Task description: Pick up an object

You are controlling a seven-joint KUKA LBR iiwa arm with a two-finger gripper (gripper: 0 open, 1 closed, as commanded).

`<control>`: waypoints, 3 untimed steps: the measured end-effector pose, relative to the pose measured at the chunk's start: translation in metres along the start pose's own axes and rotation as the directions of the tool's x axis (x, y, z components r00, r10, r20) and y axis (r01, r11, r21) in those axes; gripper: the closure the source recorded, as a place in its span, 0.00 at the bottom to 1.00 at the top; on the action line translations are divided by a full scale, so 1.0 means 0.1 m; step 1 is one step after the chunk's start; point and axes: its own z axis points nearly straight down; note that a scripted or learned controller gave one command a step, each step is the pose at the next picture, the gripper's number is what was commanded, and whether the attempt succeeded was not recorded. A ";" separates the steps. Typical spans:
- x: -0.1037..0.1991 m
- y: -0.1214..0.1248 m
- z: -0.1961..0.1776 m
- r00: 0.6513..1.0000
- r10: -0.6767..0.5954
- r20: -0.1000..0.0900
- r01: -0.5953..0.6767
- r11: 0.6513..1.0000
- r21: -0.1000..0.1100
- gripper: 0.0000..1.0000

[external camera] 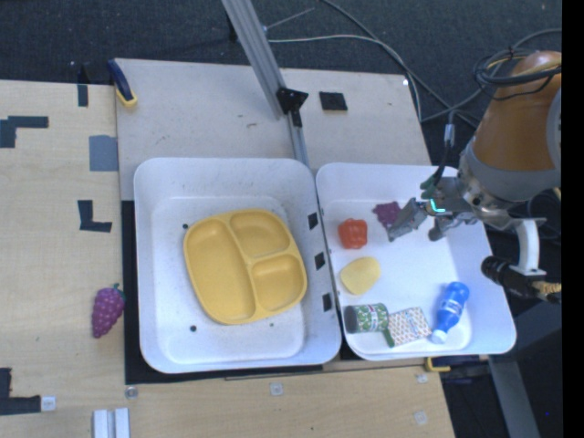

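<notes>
My fingers (420, 223) hang over the right bin (474, 340), toward its upper right, spread apart with nothing between them. One finger tip reaches down and left toward the purple toy (387, 213), which lies just beside it near the bin's upper middle; I cannot tell whether they touch. My orange-banded wrist fills the upper right of the frame.

Below the purple toy, toward the bin's left side, sits a red-orange piece (353, 234), and beneath that a pale yellow lump (359, 276). Along the bin's lower edge lie a green can (368, 318) on its side, a patterned packet (407, 327) just beside it, and a blue bottle (449, 308) tilted at the lower right.

The left bin (164, 190) holds a yellow divided tray (245, 265) with three compartments, set at a slant in the middle.

Out on the tabletop (55, 272), at the left of the frame and well apart from both bins, lies a purple bunch of grapes (107, 309).
</notes>
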 end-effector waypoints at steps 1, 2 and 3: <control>0.00 0.01 -0.01 1.000 0.000 0.000 0.000 1.000 -0.002 0.00; 0.10 0.04 0.55 1.000 0.000 0.000 0.000 1.000 0.003 0.00; 0.11 -0.03 1.01 1.000 0.001 0.001 -0.001 1.000 0.002 0.00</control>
